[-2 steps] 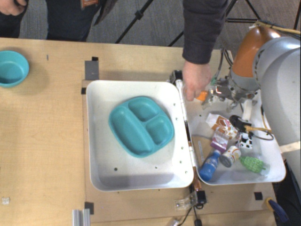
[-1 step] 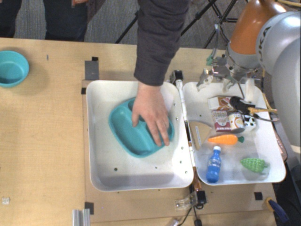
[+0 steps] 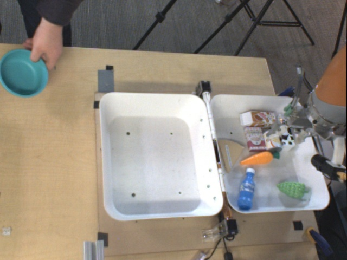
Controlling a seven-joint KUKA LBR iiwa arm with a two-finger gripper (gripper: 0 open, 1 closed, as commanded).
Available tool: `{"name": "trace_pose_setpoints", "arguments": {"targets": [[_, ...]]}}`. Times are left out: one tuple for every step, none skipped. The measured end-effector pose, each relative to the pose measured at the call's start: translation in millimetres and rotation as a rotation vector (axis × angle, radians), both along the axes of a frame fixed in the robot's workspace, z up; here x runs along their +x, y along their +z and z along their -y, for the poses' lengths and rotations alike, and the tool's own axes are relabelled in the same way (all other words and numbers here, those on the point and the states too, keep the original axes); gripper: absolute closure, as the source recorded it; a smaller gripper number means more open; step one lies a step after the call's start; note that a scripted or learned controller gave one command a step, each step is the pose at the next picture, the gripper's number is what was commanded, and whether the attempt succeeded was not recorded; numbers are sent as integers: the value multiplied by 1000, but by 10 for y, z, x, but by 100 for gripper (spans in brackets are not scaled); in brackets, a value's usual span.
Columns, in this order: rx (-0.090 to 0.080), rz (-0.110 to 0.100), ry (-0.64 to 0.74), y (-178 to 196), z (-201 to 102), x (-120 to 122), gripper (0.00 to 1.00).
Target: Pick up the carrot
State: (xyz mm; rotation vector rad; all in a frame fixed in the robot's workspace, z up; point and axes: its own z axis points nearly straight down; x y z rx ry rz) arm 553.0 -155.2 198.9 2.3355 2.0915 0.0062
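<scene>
The carrot (image 3: 257,158), orange with a small green top at its right end, lies on its side in the middle of the right bin (image 3: 324,202). My gripper (image 3: 286,129) hangs over the bin's right part, a little up and to the right of the carrot's green end. Nothing of the carrot sits in the gripper. The grey arm with its orange band (image 3: 333,85) reaches in from the right edge.
The right bin also holds a blue bottle (image 3: 246,188), a green knobbly toy (image 3: 293,189), two red-and-white packets (image 3: 256,129) and a small black-and-white object (image 3: 288,141). The left bin (image 3: 108,161) adjoins it. At far left, a person's hand (image 3: 46,45) holds a teal bowl (image 3: 23,73).
</scene>
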Motion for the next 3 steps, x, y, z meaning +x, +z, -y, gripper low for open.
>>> {"name": "trace_pose_setpoints", "arguments": {"targets": [[1,1,5,-1028,-24,-327,0],[0,8,7,-916,-31,-300,100],[2,-1,-126,-130,-780,698,100]]}}
